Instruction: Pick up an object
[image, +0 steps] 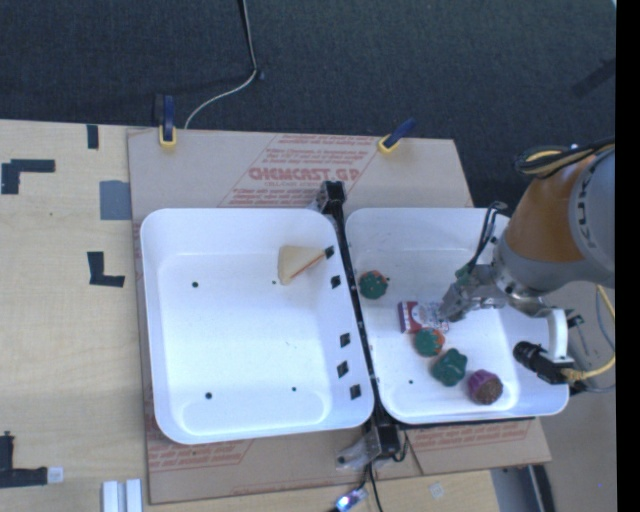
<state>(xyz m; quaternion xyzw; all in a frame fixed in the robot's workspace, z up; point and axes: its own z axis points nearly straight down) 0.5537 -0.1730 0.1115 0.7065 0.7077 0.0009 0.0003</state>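
Arm sat low in the right bin (500, 225), gripper (438, 316) down at the red-and-white item (410, 316), right beside or touching it; couldn't tell which. Finger state couldn't be read either: tips too small and blurred against the clutter. Judged step: approach or grasp attempt on that red-and-white piece, nothing visibly lifted. Next move would call for closing squarely on the piece, then a straight lift clear of the neighbours; the round green object (428, 343) sat just beside and below the tips and could get nudged or caught instead. Count, right bin: five things. One red-and-white item, one green ball (373, 285) near the divider, the round green object with an orange patch, one darker green lumpy object (449, 368), one purple object (485, 386) near the front right corner. Left bin (165, 300): one thing, a tan wedge (295, 263) with a thin stick across it, near the divider. Bins: two, side by side on cardboard (300, 175).
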